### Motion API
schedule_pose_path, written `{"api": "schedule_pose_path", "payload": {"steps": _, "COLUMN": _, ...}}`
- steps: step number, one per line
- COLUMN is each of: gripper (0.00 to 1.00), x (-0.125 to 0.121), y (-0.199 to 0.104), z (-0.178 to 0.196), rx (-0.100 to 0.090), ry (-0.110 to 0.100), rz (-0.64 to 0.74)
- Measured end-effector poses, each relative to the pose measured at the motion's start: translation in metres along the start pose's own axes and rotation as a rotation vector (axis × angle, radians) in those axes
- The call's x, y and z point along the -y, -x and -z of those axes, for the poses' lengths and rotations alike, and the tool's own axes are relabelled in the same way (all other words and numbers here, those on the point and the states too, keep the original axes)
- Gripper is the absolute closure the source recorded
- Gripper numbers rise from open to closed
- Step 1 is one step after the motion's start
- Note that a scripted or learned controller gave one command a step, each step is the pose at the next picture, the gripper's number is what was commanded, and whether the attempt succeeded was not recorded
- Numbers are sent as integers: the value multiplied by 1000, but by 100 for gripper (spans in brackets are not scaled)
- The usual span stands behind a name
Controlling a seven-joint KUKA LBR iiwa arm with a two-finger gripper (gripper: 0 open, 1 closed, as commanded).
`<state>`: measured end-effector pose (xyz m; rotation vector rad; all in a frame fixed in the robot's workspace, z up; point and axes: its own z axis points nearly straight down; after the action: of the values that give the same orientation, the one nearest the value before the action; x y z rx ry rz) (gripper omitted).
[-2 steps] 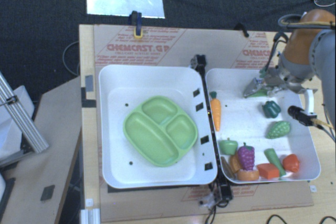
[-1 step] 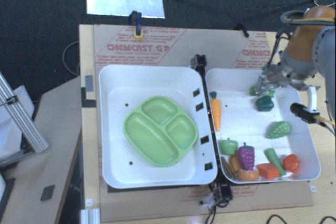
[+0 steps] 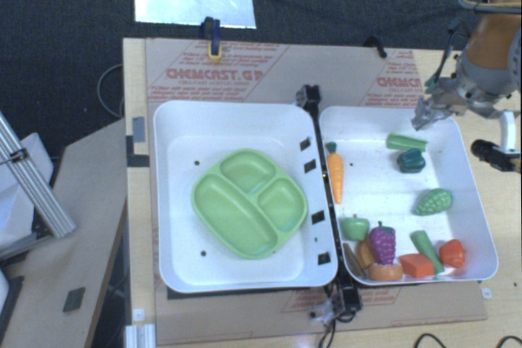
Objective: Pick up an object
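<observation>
Fingers (image 3: 427, 116) above right bin's (image 3: 481, 200) far edge, opening unclear, near green cucumber (image 3: 406, 143)

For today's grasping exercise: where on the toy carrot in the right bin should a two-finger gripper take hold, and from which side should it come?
Grip the carrot across its thicker upper half, just below the green top. It lies flat, running along the bin's left wall, so come straight down from above with the fingers closing across its width. The wall side looks tight, so a sideways approach would likely fail.
</observation>
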<state>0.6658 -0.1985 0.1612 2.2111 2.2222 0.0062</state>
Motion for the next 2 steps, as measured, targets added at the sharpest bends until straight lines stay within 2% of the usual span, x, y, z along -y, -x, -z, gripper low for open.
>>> {"api": "schedule_pose_path", "payload": {"steps": 1, "gripper": 100, "x": 5, "y": 1, "z": 46, "rx": -1, "ry": -2, "rz": -2}}
{"api": "schedule_pose_path", "payload": {"steps": 2, "gripper": 100, "x": 4, "y": 1, "z": 64, "rx": -1, "ry": -3, "rz": 1}}
